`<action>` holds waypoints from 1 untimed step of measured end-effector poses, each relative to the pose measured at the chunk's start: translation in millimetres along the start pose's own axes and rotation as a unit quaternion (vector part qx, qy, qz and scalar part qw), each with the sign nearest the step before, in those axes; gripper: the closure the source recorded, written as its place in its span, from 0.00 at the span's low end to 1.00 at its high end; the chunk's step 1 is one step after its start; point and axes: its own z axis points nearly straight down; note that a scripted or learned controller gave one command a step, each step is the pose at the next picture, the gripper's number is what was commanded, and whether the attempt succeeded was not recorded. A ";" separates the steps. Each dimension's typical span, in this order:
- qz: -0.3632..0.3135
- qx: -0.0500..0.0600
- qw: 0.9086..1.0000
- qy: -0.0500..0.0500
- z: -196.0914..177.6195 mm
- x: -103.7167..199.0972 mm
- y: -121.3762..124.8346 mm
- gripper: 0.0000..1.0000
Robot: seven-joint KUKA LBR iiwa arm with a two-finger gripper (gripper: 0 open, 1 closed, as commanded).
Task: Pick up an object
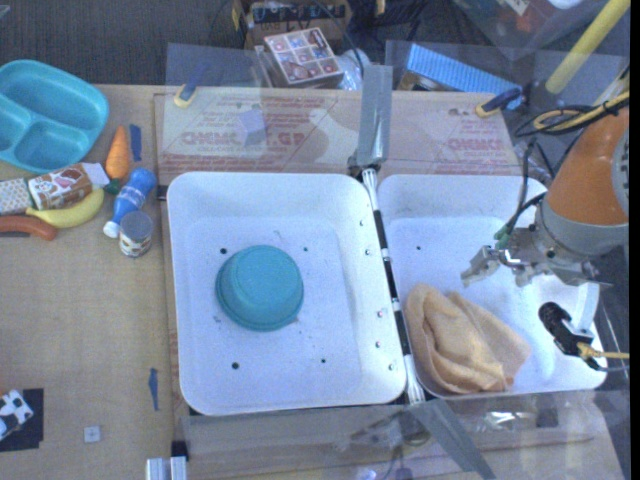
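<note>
Over in the right bin [440,213], a crumpled tan cloth [465,340] slumped against the front left corner, touching the wall beside the divider. Just above and to the right of it, the gripper [492,263] poised over bare white floor, metal fingers [478,265] splayed apart with nothing between them, clear of the cloth. Behind that, the grey arm [585,238] with its orange band reaching in from the right, black cable looping past the bin's far side. Across the divider, in the left bin [200,203], a teal bowl [260,287] turned upside down near the middle, alone among small dark specks. Further left, out on the wooden bench [70,348], a jumble: blue divided tray [45,118], toy carrot [119,154], banana [70,211], small bottle [130,196], little can [135,234]. Along the back, clear sheets, a strip of grey tape [372,118], blue clamps.
</note>
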 end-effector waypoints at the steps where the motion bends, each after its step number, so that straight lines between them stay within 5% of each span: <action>1: -0.093 -0.004 0.996 0.000 28.3 -19.2 -43.8 0.00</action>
